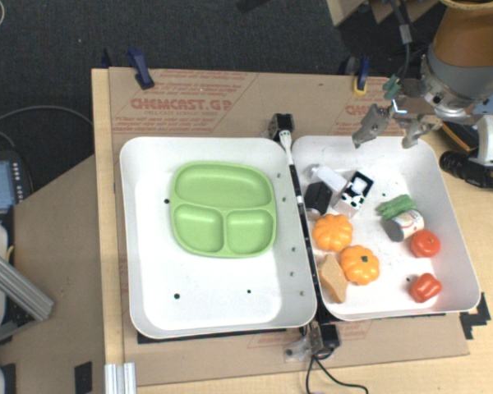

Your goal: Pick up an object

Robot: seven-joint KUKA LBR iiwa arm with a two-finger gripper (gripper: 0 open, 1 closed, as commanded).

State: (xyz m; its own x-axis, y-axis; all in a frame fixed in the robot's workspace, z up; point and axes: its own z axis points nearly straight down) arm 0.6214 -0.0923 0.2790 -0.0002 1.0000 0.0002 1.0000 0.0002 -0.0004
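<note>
My gripper (390, 130) hangs open over the far edge of the right bin (452, 212), with nothing between its fingers. Below it in that bin lie two small orange pumpkins (333, 231) (361, 263), a red tomato (425, 243), a red pepper (425, 286), a green vegetable (393, 205), a black-and-white cube (358, 189), a black block (317, 197), a white piece (329, 176) and a tan wedge (333, 279). All of them sit nearer the camera than the gripper.
The left bin (148, 245) holds a green divided plate (223, 208). A black clip (281, 125) sits at the far end of the seam between the bins. Blue clamps (138, 66) (361, 72) grip the cardboard base at the back.
</note>
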